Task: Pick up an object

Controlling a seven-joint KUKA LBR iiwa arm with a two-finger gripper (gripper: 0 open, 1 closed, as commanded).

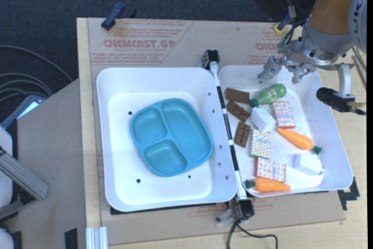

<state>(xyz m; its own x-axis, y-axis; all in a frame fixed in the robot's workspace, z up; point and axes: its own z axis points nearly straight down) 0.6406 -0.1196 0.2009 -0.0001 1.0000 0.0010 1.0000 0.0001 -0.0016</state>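
Camera view shows the tool above the far edge of the right bin, fingers spread and pinching nothing. Just in front of the tool lies a green bottle; nearer the camera lie chocolate bars, a white block, cracker packs and two carrots. The left bin holds a blue tray.
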